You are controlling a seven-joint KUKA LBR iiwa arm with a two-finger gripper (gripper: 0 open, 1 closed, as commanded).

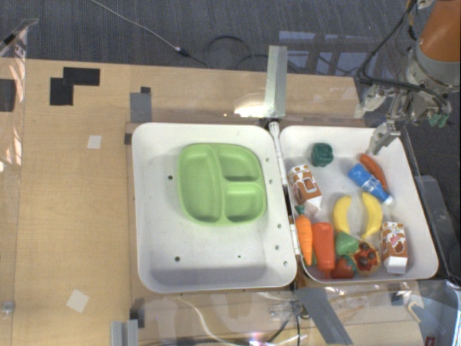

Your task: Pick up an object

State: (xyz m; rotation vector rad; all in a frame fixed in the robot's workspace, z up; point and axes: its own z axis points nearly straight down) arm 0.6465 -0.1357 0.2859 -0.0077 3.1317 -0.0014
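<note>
The right bin (425, 225) holds the objects: a dark green lump (321, 153), a red sausage (375, 170), a blue bottle (366, 181), a small carton (305, 186), two bananas (372, 215), a carrot (305, 240), a red block (323, 247), a green pepper (347, 243) and a second carton (393, 245). My gripper (382, 137) hangs over the bin's far right corner, just above and behind the sausage. I see nothing held in it.
The left bin (155, 222) carries a green divided plate (220, 182). A metal post (276, 85) rises behind the divider between the bins. Cables trail from the arm (436, 45) at the upper right.
</note>
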